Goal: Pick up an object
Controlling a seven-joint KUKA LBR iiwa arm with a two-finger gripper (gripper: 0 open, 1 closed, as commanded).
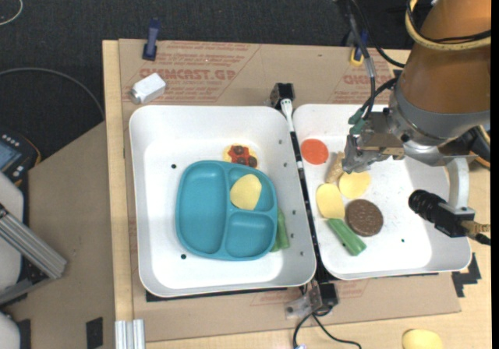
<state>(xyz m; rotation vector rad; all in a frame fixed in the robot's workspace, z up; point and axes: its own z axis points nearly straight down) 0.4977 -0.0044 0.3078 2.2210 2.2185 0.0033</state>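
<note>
Yellow pieces (330,201): three; one orange disc (315,152); one brown disc (364,216)

Bench (203,67): flat board with a brown printed cardboard face.

Resting directly on the board:
- Right white bin (413,246), beneath the gripper (355,160).
- Left white bin (148,184), just left of the gripper, touching the right bin along one edge.
- Black clip (281,95), up and left of the gripper, at the top of the seam between the bins.
- Small white block (148,88), well left of the gripper, near the left bin's upper corner.
- Blue clamp (150,40), farther up from the block, on the board's edge.
</note>
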